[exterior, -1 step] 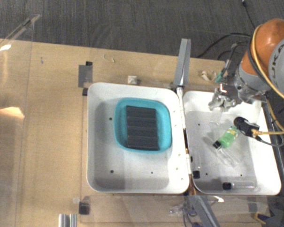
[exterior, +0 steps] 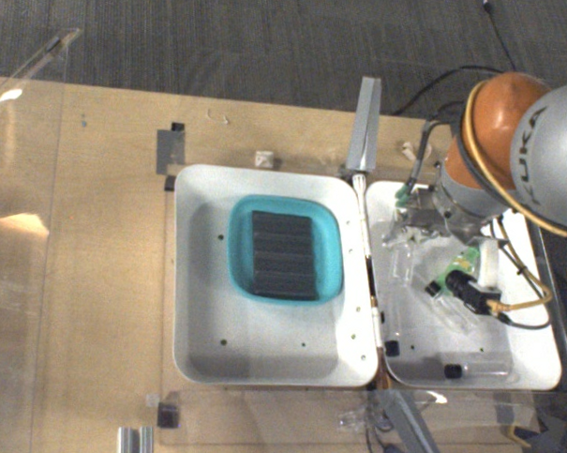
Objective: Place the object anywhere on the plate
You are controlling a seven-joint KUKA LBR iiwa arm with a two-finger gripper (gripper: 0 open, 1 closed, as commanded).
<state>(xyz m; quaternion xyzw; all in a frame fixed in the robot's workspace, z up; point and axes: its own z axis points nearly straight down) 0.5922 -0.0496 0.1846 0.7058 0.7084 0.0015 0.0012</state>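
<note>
A teal plate with rounded corners lies in the left bin, toward its back. A dark grey ridged rectangular object rests flat on the plate, near its middle. My gripper hangs over the back left part of the right bin, just right of the divider between the bins. It is apart from the plate and the dark object. A small green thing shows close under the wrist; I cannot tell whether it lies in the bin.
The grey arm with its orange band covers the back of the right bin. A grey metal bar stands behind the bins at the divider. A small black piece sits near the right bin's front wall.
</note>
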